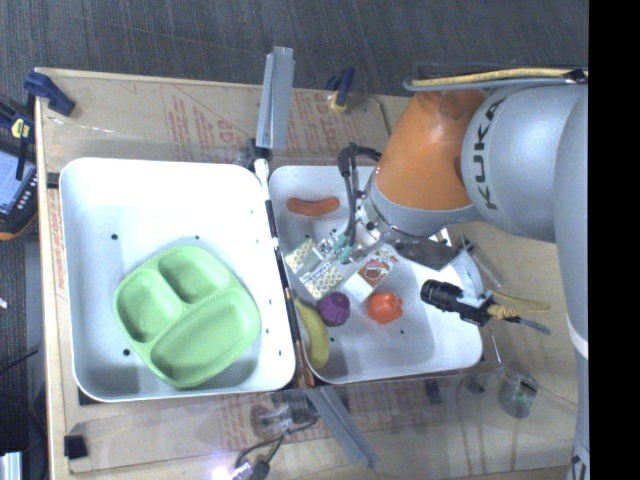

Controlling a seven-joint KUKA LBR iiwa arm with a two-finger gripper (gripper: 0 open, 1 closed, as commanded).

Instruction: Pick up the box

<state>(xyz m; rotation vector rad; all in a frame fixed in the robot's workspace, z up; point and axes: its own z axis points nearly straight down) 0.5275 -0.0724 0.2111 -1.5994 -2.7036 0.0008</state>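
So the gripper (345, 243) is down in the right bin (455, 343) right over the box (318, 266), which lies slanted along the left wall with its long axis running lower-left to upper-right (banana (314, 334) just below it).

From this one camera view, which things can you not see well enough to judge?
- Gripper: the arm's orange band and wrist cover it, so its finger state is unclear.
- Box: printing too small to read; gripper overlaps its upper end.
- Banana: lies against the right bin's left wall, partly hidden.
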